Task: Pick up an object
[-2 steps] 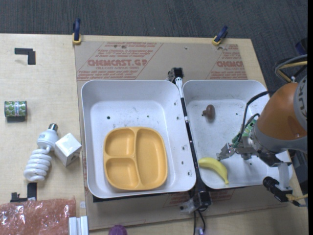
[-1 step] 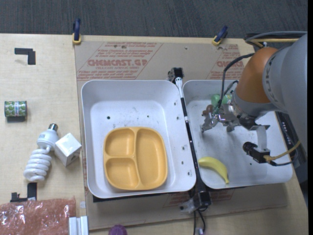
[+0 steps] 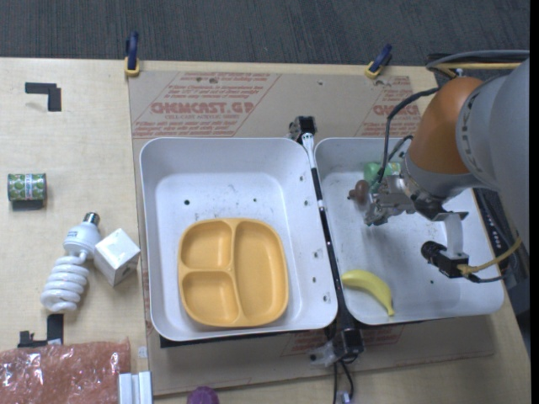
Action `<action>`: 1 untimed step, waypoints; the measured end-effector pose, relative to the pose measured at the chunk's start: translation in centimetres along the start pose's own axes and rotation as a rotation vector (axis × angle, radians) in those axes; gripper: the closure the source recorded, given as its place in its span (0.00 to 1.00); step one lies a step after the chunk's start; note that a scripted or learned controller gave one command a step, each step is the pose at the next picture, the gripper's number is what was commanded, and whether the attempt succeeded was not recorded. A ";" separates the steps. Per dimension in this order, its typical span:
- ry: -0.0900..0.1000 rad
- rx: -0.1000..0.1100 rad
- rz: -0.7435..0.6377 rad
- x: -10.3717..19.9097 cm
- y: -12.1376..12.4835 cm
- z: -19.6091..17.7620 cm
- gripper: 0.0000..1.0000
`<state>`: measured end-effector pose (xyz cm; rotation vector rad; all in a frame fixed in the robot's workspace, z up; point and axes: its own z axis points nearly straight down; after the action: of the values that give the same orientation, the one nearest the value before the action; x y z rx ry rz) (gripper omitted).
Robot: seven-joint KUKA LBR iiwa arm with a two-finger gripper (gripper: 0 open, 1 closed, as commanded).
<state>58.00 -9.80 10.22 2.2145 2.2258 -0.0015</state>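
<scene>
Brown board with red "CHEMCAST" lettering under both bins; jaws' state beyond telling.

Arm reaching in from the right, wrist bent downward.

The grey arm enters from the upper right edge of the camera view, its orange band sitting just above the wrist. Below the band the wrist angles down and leftward, ending in the gripper, which hangs low and points toward the lower left. A black cable loops along the wrist's upper side.
</scene>
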 end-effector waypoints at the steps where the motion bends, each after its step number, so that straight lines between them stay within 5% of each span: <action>1: 0.000 0.000 0.000 0.0 0.0 0.0 0.00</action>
<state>58.00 -9.79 10.22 2.2149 2.2257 -0.0017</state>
